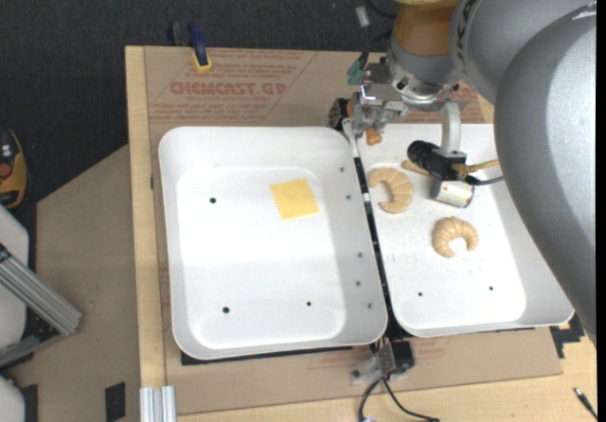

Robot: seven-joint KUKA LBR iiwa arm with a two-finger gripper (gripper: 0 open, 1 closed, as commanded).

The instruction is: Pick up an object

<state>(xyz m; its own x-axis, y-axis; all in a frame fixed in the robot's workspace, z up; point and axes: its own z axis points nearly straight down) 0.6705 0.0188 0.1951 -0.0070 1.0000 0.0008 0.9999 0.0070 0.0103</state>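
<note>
My gripper [365, 122] hangs over the far left corner of the right bin [511, 307], close to the wall between the two bins. A small orange piece [375, 137] shows right at its tip; I cannot tell whether it is held. Two tan croissants lie in the right bin: one [393, 189] just below the gripper near the dividing wall, the other [455, 236] further right and nearer the front. A flat yellow square [294, 199] lies in the middle of the left bin [189, 250], well left of the gripper.
Both bins rest on a brown cardboard sheet [246, 79]. A blue and yellow clamp [199, 46] sits at its far edge. The grey arm [540, 79] covers the right bin's far right part.
</note>
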